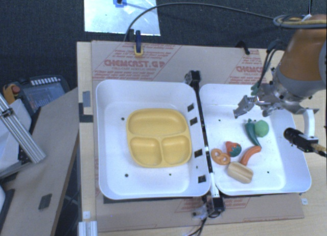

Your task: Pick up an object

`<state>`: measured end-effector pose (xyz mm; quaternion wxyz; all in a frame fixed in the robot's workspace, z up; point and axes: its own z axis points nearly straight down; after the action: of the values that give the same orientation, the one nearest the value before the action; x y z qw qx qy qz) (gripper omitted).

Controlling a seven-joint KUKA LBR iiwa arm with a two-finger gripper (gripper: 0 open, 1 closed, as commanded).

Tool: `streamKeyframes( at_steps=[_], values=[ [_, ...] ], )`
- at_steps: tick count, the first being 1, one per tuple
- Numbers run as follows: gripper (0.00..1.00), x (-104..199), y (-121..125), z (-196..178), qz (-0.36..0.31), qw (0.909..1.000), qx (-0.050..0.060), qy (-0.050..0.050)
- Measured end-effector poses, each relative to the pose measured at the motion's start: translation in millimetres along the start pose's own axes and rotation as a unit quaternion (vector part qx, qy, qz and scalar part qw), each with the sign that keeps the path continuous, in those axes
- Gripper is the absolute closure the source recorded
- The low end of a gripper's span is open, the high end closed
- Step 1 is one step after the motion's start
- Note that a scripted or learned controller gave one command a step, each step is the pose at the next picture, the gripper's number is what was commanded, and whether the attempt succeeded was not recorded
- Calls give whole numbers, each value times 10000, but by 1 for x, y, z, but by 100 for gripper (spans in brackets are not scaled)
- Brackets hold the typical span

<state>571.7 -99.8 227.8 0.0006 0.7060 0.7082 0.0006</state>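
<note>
Two white bins are sitting side by side on a bench covered with a printed cardboard sheet (153, 61). The left bin (110, 102) is holding a yellow tray (158, 137) with three compartments, lying flat near its middle. The right bin (291, 176) is holding the toys: a green vegetable (258, 128) is lying toward the right, with a dark green stalk running down and left of its round light-green end; an orange sausage (250, 154) is lying just below it; a red and green piece (233, 148) is sitting to the left of the sausage; an orange pretzel (220, 157) is touching or nearly touching that piece on its left; and a tan bun (240, 172) is lying nearest the near edge, just below the pretzel and the sausage. The arm (304, 61) is reaching in from the right, its orange band showing above the wrist, and the gripper (244, 107) is hanging over the far part of the right bin, above and left of the green vegetable and apart from it. Nothing is showing between its fingers; how far they are spread I cannot tell from this slant. A silver sheet (120, 5) is lying on the dark floor beyond the bench, and a pendant (43, 94) is resting at the left.
</note>
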Motion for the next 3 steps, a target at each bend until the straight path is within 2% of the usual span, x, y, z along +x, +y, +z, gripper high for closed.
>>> streamKeyframes(
  at_steps=[1, 3],
  values=[
    [0, 2, -2, 63, 12, 10000, 27, 5],
    [0, 8, -5, 145, 14, 10000, 24, 6]
  ],
)
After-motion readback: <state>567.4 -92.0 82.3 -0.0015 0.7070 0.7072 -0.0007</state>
